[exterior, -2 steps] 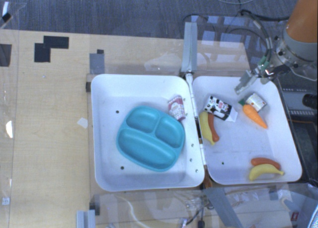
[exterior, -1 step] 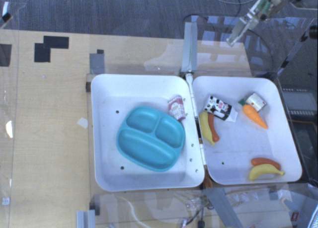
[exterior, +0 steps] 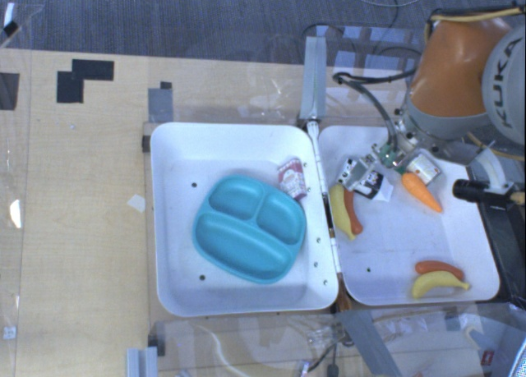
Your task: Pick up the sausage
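A reddish-brown sausage point(exterior: 353, 213) lies in the right bin point(exterior: 394, 236) near its left wall, right beside a yellow banana point(exterior: 339, 211). A second sausage point(exterior: 439, 268) lies at the bin's front right, touching another banana point(exterior: 440, 285). My gripper point(exterior: 362, 178) hangs just above and behind the upper end of the first sausage. It looks open, with nothing between its fingers. The grey and orange arm reaches in from the upper right.
An orange carrot point(exterior: 422, 191) lies right of the gripper. The left bin point(exterior: 177, 203) holds a blue divided plate point(exterior: 249, 227) and a small red-and-white packet point(exterior: 292, 178) by the wall between the two bins. A black cable loops behind the right bin.
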Controlling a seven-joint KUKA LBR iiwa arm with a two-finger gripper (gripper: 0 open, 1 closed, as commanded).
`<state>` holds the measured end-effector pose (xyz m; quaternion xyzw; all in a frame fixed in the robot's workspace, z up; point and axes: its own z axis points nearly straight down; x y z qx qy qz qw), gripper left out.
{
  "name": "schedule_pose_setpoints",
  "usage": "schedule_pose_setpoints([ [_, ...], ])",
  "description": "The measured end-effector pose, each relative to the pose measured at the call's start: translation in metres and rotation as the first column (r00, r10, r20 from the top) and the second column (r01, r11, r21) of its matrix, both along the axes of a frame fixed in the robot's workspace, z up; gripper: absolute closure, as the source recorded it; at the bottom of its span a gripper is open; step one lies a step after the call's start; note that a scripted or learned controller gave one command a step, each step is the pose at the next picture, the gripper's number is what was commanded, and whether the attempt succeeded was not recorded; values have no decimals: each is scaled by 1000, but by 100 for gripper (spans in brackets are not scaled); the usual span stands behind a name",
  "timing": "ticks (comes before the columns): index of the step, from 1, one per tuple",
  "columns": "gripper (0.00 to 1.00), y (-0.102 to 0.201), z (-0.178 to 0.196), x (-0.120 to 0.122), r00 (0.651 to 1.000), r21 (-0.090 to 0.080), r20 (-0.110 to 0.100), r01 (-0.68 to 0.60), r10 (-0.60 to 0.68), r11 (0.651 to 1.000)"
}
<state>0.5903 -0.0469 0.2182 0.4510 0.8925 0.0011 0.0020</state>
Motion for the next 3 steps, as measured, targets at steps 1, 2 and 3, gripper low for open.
schedule_pose_setpoints([
  [1, 0, -69, -128, -28, 1000, -4, 11, 7, -7, 1000],
  [2, 0, -150, -45, -61, 998, -5, 6, -61, 61, 998],
  [3, 0, -158, -54, -51, 999, -2, 3, -43, 43, 999],
])
